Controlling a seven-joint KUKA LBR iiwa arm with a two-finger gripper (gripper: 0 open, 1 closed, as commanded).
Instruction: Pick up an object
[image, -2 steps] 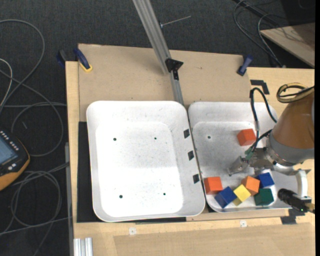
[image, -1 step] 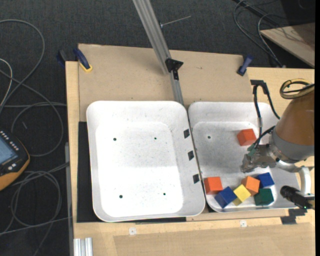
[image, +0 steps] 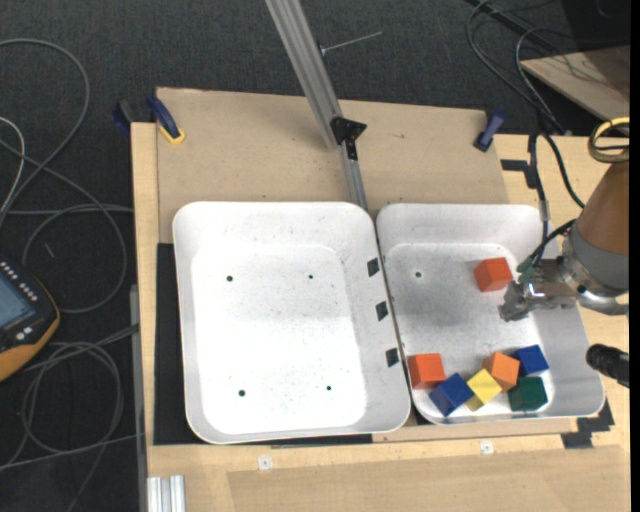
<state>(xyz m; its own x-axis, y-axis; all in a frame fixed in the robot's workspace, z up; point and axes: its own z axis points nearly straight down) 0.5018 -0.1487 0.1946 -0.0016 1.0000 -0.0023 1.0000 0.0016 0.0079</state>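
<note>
Several small blocks lie in the right bin. An orange block sits alone toward the bin's upper right. Along the near edge are another orange block, a blue block, a yellow block, an orange block, a blue block and a green block. My gripper hangs over the right side of this bin, just right of and below the lone orange block, with nothing visibly held.
The left bin lies beside the right one, with black clips along the shared edge. A metal pole slants up from the back. Cables run by the arm at right, and blue clamps hold the board.
</note>
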